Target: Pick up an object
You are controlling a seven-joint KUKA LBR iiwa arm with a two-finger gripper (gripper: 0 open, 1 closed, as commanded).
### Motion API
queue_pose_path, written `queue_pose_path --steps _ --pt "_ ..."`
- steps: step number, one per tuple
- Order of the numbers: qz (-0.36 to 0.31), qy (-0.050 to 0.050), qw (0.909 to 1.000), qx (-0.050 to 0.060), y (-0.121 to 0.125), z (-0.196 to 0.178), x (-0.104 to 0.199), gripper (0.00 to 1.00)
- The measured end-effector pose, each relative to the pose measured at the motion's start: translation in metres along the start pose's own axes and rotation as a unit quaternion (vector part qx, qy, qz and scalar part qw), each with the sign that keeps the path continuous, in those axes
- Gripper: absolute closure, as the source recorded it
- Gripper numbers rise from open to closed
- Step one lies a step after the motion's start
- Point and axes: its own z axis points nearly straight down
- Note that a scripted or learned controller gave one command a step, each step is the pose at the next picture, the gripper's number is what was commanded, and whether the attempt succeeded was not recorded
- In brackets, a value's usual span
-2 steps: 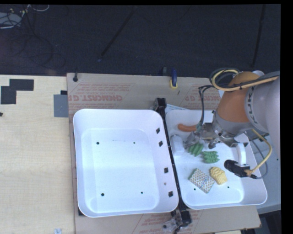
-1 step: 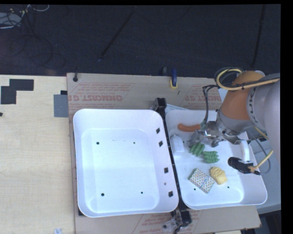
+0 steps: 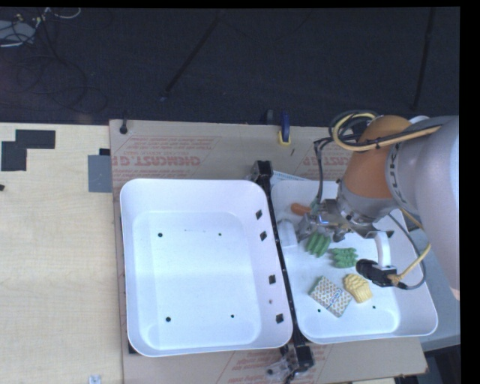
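Camera view, hand (image 3: 324,222) just above green toy (image 3: 317,244), right bin (image 3: 420,322)

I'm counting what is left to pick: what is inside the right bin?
In the right bin lie a green ridged piece, a green lump, a yellow toy, a checkered block and an orange stick. The arm covers the bin's far part.

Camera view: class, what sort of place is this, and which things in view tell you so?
Most likely a robotics lab bench. A grey arm with an orange band reaches over two shallow white bins, small toy-like objects lie in the right one, and loose cables trail behind.
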Motion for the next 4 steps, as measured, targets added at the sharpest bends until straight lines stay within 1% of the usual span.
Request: queue_pose_path --steps 1,2,3,4 --pt "-0.001 0.005 1.0 0.0 0.001 -0.01 0.005 1.0" --pt "-0.008 0.008 0.9999 -0.003 -0.033 -0.101 0.095 1.0" --pt "-0.006 0.006 0.9999 -0.005 0.011 -0.196 0.118 1.0" --pt "-0.006 0.006 1.0 0.002 -0.017 -0.196 0.151 1.0"
